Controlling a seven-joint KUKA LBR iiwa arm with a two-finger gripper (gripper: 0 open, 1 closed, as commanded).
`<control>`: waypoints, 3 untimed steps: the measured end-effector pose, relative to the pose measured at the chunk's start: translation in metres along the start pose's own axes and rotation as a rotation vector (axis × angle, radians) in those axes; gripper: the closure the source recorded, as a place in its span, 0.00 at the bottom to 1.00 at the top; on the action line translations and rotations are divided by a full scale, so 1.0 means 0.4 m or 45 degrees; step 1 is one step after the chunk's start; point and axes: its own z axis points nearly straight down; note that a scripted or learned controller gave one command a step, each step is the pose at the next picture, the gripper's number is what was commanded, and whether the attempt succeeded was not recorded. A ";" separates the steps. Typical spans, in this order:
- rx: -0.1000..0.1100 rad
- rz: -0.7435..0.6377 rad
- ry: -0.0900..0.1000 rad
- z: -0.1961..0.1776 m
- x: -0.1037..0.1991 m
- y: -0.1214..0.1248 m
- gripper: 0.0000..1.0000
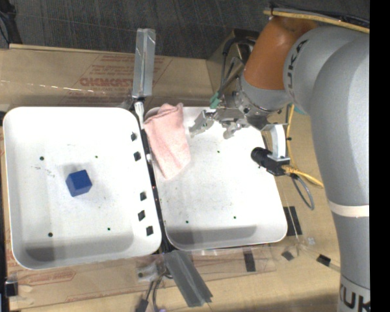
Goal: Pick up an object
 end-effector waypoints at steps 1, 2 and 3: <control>-0.004 0.075 -0.003 -0.127 0.064 -0.033 0.00; 0.001 0.219 -0.001 -0.180 0.118 -0.107 0.00; 0.003 0.241 -0.001 -0.151 0.117 -0.096 0.00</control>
